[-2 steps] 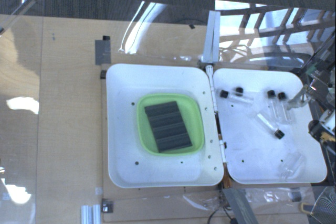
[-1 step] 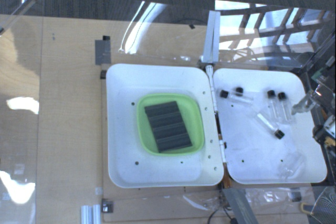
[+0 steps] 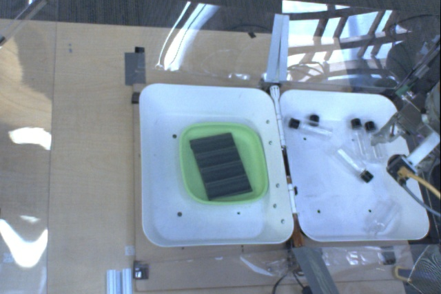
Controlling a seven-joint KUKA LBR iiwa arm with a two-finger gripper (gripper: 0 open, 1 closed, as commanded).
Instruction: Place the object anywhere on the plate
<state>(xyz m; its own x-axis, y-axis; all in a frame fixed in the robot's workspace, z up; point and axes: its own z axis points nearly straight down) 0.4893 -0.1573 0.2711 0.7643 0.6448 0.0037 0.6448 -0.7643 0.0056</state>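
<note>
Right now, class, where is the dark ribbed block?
In the camera view, the dark ribbed block lies on the green plate in the left white bin, left of the divider between the bins.

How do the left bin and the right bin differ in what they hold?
The left bin holds a green plate with a dark ribbed block on it; the right bin holds several small clear vials with black caps, scattered. The left bin's load sits near its middle; the right bin's vials lie mostly toward its far side. Both bins are shallow, white and round-cornered.
</note>
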